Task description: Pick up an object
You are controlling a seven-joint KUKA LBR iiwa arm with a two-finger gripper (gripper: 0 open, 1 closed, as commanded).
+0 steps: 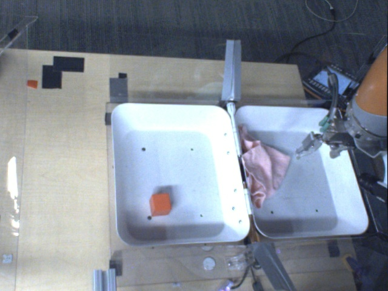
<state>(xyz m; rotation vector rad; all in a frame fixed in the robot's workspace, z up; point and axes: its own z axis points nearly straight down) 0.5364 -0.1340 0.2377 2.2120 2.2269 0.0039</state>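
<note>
Camera view: crumpled pink cloth (pixel 264 170) lies at nine o'clock in the right bin (pixel 315 226), against its wall. End effector (pixel 307 145) hovers near, fingers apart, holding nothing.

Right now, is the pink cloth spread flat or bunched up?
Bunched up. The pink cloth lies crumpled in folds against the left wall of the right bin, beside the divider, not laid out flat.

The wooden bench (pixel 60 180) bore two white bins side by side, the left bin (pixel 121 162) touching the right bin (pixel 348 187).
</note>
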